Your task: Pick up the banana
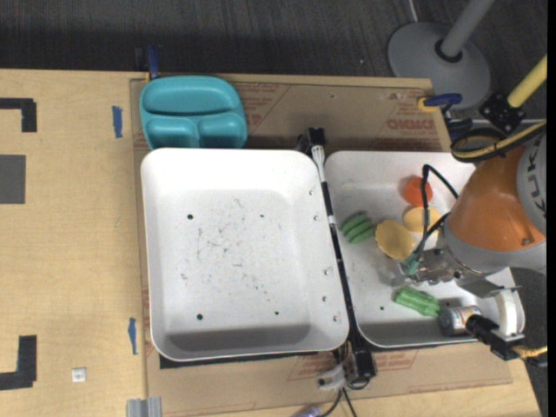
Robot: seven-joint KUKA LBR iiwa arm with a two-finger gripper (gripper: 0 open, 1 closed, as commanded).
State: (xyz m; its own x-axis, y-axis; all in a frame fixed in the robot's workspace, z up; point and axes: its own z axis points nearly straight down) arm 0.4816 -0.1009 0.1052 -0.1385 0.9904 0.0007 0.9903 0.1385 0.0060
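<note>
Down in the right bin (pixel 373 170), the tool (pixel 419 269) is lowered just beside the banana (pixel 395 239) for a grasp, its opening hidden.

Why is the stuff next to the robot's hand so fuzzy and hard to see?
In the camera view, the gripper and the yellow piece beside it look soft and smeared; the arm hangs over that bin and hides part of it. The left bin looks evenly lit.

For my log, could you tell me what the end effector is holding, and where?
Cannot tell: the end effector is low in the right bin, fingertips unclear.
</note>
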